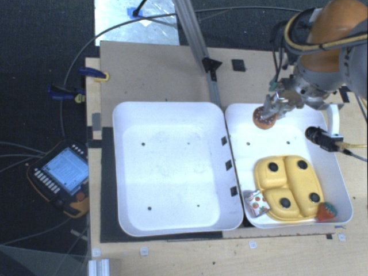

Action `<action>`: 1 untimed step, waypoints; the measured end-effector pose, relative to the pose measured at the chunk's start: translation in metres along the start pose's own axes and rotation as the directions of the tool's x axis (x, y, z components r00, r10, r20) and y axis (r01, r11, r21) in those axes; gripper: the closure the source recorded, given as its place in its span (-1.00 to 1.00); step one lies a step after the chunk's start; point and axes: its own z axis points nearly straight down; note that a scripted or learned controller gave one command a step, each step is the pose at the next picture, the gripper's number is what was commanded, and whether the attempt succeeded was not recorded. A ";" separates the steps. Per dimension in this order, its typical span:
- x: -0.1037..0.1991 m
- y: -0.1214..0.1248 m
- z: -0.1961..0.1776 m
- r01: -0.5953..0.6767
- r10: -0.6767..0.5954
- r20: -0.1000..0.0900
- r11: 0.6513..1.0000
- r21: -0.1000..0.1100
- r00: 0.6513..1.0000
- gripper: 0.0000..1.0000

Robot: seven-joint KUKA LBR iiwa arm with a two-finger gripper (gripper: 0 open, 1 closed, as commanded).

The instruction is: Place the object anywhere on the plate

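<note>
Claw point(269, 110): grips a small brown object point(264, 119) at the right bin's far edge.
Plate point(289, 187): yellow, sectioned, lies nearward of the claw.

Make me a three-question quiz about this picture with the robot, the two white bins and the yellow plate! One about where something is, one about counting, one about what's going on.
1. Which bin holds the yellow plate?
A. the left bin
B. the right bin
C. neither

2. How many sections does the yellow plate have?
A. two
B. four
C. six

3. Where is the small brown object now?
A. lying on the plate
B. in the left bin
C. at the tip of the gripper, at the far end of the right bin

Answers:
1 B, the plate sits at the near end of the right bin, beside the left bin.
2 B, four rounded sections show, each with a dark dot.
3 C, the object is under the gripper's tip, well apart from the plate.
</note>
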 end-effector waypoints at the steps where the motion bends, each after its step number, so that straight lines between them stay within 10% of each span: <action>1: 0.050 -0.007 -0.001 -0.001 0.001 0.000 1.000 0.002 1.000 1.00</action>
